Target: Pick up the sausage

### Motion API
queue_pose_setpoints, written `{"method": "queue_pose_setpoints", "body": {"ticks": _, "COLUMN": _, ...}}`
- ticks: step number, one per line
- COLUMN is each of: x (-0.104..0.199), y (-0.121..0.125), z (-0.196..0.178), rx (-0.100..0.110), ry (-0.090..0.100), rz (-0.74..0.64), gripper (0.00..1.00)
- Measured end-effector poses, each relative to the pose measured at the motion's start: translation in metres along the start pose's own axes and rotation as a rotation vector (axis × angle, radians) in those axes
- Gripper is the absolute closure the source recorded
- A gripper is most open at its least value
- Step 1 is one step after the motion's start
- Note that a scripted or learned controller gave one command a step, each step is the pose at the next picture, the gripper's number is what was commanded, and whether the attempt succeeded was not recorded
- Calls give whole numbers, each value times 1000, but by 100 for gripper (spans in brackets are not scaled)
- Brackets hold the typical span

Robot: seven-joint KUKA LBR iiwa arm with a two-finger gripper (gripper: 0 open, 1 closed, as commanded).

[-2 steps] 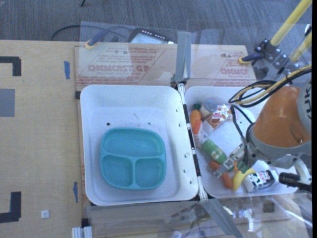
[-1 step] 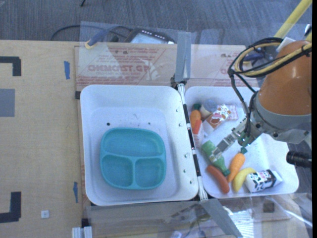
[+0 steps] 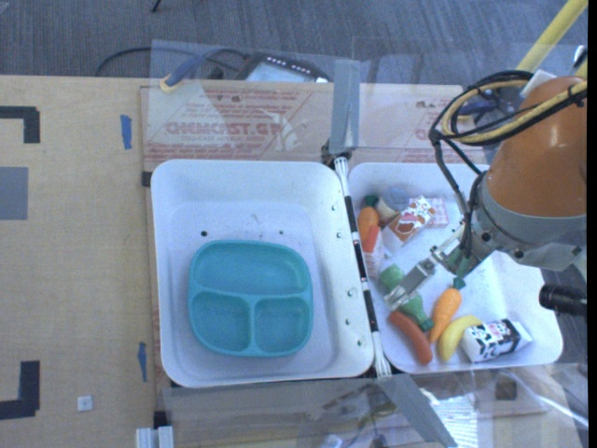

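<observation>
The arm's orange-banded wrist [image 3: 546, 152] hangs over the right bin [image 3: 541, 339], and the gripper [image 3: 403, 290] reaches out toward nine o'clock from it, its metal fingers pointing down-left into the clutter. The sausage [image 3: 411, 335], a smooth reddish-brown toy link with rounded ends, lies at about five to six o'clock from the fingertips, just beside them and near the bin's front-left corner. Its long axis runs on a diagonal, from ten o'clock down to four o'clock, so the fingers would want to straddle it across that line, closing from roughly one and seven o'clock. Whether the fingers are spread or pinched I cannot tell from here; nothing sits visibly between them. Tight neighbourhood, though: a green piece [image 3: 415, 308] touches the sausage's upper end, an orange carrot [image 3: 447, 308] leans in at two o'clock from it, and a yellow banana [image 3: 453, 336] curves just off its right side, with a black-and-white carton [image 3: 493, 340] beyond. All glossy moulded plastic by the look, likely slippery and light. At the back of the bin sit another carrot [image 3: 369, 226] and a red-and-white packet [image 3: 417, 217]. The left bin [image 3: 177, 194] holds a teal divided plate [image 3: 250, 298], well apart from the action. My call: a short drop toward six o'clock with a wrist turn comes next.
</observation>
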State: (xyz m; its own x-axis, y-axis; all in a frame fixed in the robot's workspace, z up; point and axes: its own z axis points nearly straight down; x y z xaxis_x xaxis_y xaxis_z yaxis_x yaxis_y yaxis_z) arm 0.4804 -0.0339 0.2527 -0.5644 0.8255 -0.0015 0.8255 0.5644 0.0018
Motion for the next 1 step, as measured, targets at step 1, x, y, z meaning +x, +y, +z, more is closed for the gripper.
{"method": "queue_pose_setpoints", "body": {"ticks": 1, "x": 36, "y": 23, "z": 69, "rx": 4, "ry": 3, "rz": 233, "gripper": 0}}
